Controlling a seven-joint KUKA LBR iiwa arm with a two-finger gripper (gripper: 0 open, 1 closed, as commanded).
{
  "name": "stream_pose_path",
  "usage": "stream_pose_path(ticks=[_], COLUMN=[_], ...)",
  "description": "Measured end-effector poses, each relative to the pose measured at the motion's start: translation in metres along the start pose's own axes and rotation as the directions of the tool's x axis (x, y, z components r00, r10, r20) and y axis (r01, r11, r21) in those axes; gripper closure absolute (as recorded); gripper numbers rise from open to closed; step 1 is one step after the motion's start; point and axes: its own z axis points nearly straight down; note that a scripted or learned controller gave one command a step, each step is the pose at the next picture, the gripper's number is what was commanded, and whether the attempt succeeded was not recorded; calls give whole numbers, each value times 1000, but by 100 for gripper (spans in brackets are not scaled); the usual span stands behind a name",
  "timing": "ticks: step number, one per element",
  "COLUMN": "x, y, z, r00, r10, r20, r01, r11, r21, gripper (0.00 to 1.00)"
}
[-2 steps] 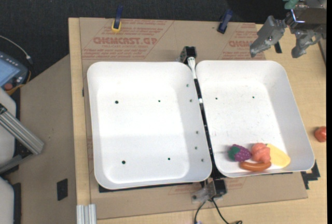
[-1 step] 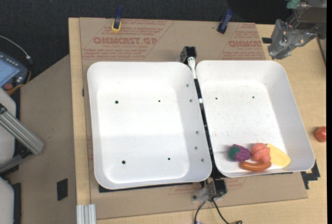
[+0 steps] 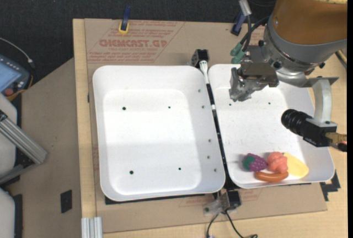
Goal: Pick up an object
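Arm (image 3: 309, 5) cut off at top edge; right bin (image 3: 259, 132) far corner hidden beneath.

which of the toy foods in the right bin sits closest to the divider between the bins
The purple grape bunch. It is the leftmost of the cluster, with the pink piece, the orange sausage and the yellow piece all farther right.

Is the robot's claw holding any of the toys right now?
No. The gripper hangs over the right bin holding nothing. The toy food lies at the bin's near corner, apart from it.
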Motion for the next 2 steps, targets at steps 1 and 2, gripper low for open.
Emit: stream_pose_path(ticks=[1, 2], x=[85, 80], y=[1, 2], z=[40, 26], r00=[1000, 1000], r10=[-4, 6], r20=[-2, -2], r01=[4, -6], r11=[1000, 1000], r21=[-7, -15], gripper=[100, 100])
